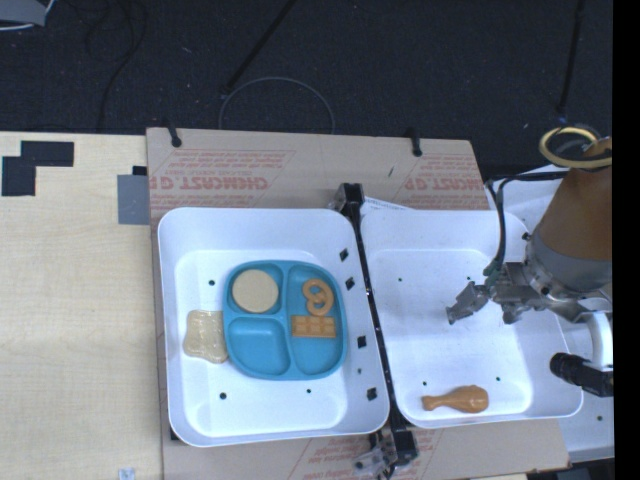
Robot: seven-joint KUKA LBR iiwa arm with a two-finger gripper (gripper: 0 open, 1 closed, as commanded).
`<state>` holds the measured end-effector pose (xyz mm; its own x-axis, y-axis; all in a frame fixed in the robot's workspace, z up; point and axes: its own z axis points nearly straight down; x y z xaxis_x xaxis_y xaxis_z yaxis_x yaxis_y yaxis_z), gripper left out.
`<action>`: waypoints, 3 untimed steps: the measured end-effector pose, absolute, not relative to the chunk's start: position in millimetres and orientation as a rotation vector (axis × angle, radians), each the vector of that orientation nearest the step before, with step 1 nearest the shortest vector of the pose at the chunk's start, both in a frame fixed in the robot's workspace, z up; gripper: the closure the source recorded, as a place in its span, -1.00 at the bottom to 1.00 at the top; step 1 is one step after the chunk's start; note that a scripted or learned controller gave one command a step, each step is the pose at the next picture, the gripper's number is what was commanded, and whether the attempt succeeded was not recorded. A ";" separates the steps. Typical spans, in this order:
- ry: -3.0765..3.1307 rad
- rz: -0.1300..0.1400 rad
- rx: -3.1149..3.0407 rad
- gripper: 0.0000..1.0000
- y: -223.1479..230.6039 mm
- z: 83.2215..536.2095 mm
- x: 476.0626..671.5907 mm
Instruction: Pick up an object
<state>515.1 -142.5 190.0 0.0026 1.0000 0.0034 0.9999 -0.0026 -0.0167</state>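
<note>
1. Worktop [70, 318]: pale wood surface at far left; it carries a cardboard sheet [300, 168] on which both bins rest side by side.
2. Left bin [185, 233]: shallow and white. A tan slice of toy bread [205, 335] lies on its floor, touching the left edge of a blue divided tray [262, 353].
3. Tray contents: a round tan disc [254, 290] sits in the upper-left compartment, a pretzel [317, 295] and a waffle-like square [313, 326] in the right compartment; the compartments keep these pieces apart.
4. Right bin [420, 233]: its floor bears one thing, a toy drumstick [456, 400], lying flat near the front wall. It is free of neighbours, so it appears the likeliest candidate for the pick.
5. Gripper [488, 304]: it hangs over the right bin's middle, well apart from the drumstick. The fingers stand spread, with nothing between them; no grasp has yet been made.
6. Arm [575, 228]: it enters from the right.
</note>
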 end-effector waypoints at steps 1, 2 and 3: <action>-2.218 0.003 -2.219 -1.00 -142.7 196.8 518.1; -2.217 0.006 -2.218 -1.00 -147.7 147.9 524.6; -2.214 0.007 -2.216 -1.00 -148.2 89.6 513.4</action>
<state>513.4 -148.2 89.6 0.0008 1.0000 0.0030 1.0000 -0.0008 -0.0095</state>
